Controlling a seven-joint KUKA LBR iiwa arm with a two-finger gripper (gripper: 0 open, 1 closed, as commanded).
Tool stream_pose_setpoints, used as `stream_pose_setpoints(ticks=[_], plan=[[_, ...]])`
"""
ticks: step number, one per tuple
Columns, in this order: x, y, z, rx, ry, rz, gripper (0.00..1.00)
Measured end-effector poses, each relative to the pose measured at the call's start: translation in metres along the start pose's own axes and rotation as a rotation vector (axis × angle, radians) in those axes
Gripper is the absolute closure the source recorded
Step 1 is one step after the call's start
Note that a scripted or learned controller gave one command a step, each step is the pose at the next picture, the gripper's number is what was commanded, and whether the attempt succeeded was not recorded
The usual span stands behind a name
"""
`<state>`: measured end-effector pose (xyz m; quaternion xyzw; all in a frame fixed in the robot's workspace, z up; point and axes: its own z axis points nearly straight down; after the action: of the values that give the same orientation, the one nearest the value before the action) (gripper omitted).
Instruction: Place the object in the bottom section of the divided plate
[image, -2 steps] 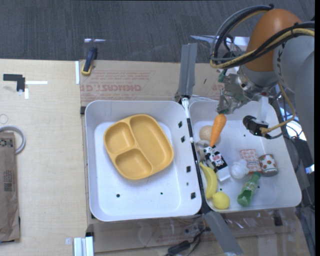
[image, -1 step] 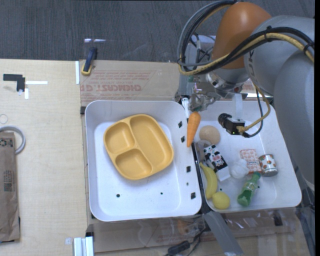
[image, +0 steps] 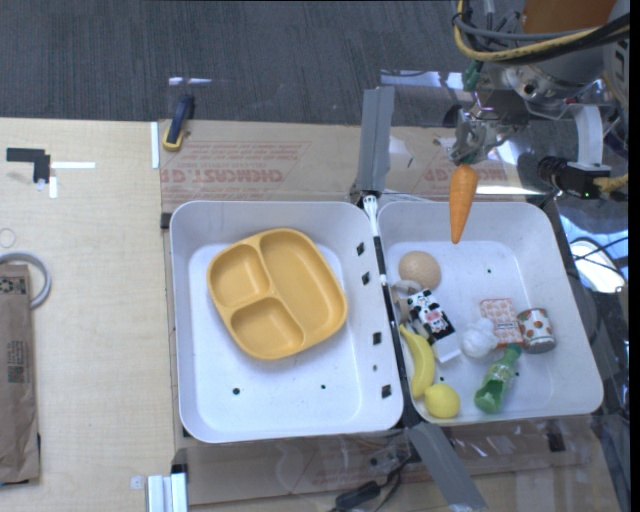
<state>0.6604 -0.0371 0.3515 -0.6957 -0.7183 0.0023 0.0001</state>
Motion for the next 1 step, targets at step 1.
stream_pose_setpoints(ticks=[1], plan=[[-0.1142,-0.0145,0.1245,0.001,0.001,-0.066,1.0]])
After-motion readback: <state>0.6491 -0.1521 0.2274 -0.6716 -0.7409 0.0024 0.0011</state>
